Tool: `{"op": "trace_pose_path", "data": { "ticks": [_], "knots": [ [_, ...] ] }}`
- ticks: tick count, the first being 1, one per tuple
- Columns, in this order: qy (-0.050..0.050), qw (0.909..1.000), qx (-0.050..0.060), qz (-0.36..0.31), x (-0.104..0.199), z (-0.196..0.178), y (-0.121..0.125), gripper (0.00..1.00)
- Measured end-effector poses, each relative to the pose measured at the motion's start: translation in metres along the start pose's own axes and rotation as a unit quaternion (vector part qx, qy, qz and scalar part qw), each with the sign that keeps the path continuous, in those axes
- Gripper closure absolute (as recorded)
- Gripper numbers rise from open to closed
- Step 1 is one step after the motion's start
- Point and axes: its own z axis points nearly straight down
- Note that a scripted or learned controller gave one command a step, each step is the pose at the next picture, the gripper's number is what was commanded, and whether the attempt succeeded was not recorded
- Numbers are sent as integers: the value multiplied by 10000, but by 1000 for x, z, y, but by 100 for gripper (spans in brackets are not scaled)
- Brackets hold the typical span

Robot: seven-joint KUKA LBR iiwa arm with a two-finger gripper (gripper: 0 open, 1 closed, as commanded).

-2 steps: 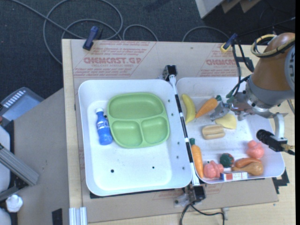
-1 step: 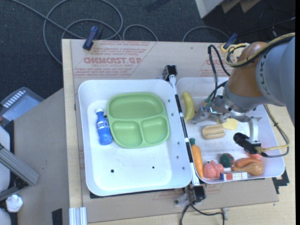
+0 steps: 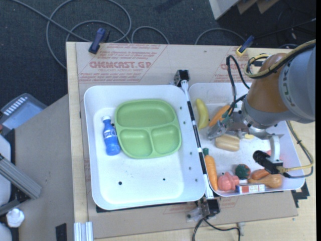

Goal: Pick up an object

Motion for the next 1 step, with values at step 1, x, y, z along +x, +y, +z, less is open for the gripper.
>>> {"op": "trace_pose_path", "data": {
  "ticks": [1],
  "knots": [
    [-3, 10000, -8, 3, 0, -10, 0, 100]
  ]
}}
